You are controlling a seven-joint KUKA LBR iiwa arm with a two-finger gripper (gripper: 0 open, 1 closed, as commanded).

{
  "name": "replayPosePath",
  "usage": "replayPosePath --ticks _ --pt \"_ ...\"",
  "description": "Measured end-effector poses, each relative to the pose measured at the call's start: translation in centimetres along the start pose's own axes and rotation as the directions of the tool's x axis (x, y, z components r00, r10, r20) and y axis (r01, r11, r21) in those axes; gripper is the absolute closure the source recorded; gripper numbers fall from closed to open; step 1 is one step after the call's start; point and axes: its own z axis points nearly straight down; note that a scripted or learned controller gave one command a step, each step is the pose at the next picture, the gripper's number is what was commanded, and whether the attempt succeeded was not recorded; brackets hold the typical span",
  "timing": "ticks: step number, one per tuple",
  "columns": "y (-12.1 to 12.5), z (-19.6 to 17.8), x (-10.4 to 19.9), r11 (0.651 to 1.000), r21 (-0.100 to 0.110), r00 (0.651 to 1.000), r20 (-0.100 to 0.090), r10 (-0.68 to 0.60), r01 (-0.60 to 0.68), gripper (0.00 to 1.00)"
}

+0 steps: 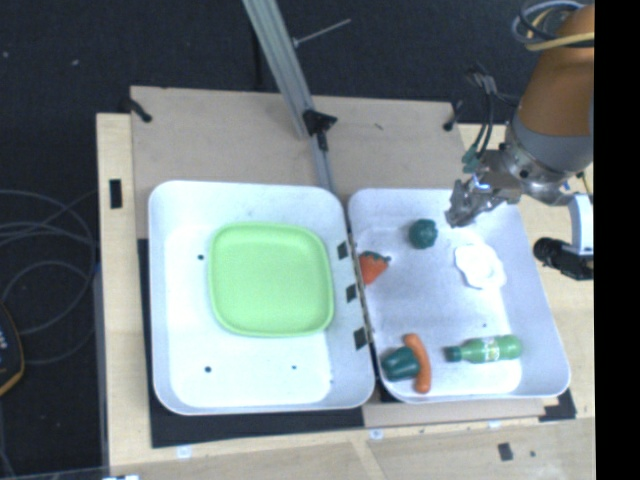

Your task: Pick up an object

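Now | green bottle (484,349): lies flat, cap rightward | gripper (462,214): grip state unclear

arm (560,78) cut off at right edge

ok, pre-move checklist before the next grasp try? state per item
1. Fingers free of any object: cannot tell; gripper too small to read.
2. Target near the gripper: ok; dark green ball and white object lie close below it.
3. Ball apart from neighbours: ok; bare floor around it.
4. Green bottle reachable: ok; lies on its side, apart from the rest.
5. Orange sausage isolated: not ok; touches a green piece.
6. Red-orange item clear of the wall: not ok; it sits at the right bin's divider edge.
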Motion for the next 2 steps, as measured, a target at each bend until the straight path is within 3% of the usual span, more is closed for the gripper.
replayPosePath --ticks 2 --pt "0.0 1.0 11.6 1.000 0.002 1.000 0.000 0.000 0.000 1.00"
